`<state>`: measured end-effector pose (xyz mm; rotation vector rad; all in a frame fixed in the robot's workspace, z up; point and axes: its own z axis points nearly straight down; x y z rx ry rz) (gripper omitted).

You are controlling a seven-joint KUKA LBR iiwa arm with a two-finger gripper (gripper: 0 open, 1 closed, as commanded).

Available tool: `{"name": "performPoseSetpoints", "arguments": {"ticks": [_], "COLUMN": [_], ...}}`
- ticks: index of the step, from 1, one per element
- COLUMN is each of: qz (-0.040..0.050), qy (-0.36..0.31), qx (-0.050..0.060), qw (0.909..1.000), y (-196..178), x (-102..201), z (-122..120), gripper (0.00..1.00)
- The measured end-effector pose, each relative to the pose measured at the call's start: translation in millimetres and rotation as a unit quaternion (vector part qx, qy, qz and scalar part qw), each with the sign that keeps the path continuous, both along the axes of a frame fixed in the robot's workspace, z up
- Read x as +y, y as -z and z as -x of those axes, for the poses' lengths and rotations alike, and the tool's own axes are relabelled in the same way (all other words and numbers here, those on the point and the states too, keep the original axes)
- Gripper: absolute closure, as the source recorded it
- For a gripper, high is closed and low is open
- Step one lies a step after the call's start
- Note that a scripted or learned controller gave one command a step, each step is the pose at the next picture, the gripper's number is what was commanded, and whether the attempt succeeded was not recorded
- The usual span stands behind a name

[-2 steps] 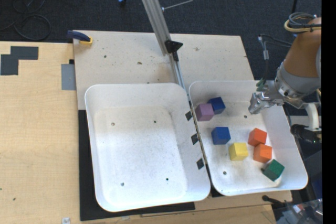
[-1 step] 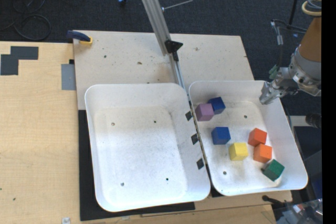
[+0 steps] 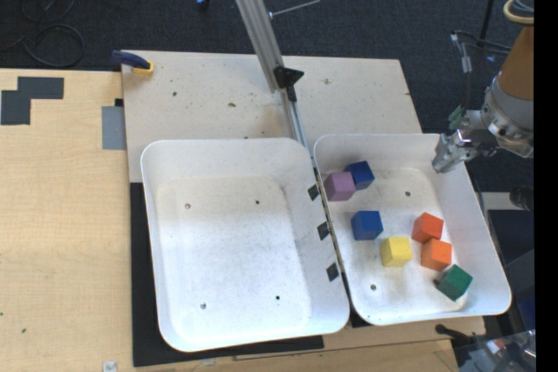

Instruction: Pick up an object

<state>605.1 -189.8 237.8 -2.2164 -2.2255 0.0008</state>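
The right bin (image 3: 410, 154) holds several small blocks: a purple one (image 3: 339, 185) touching a blue one (image 3: 359, 174) at the far left, another blue one (image 3: 367, 225) in the middle, a yellow one (image 3: 396, 251), two orange ones (image 3: 427, 227) (image 3: 436, 254) and a green one (image 3: 454, 282) near the front right. My gripper (image 3: 445, 155) hangs over the bin's far right rim, above and apart from all the blocks. Nothing shows between its fingers.
The left bin (image 3: 166, 179) lies beside the right one, with black clips along the shared rim. A slanted metal rail (image 3: 257, 17) rises behind the bins. A blue and yellow clamp (image 3: 132, 61) lies at the bench's far left corner.
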Motion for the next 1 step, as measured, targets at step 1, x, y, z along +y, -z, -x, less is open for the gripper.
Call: {"name": "performPoseSetpoints", "arguments": {"ticks": [1], "qz": [-0.0013], "qy": [0.0], "qx": [0.001], "qw": [1.0], "y": [-6.0], "x": [50.5], "z": [7.4], "gripper": [1.0]}}
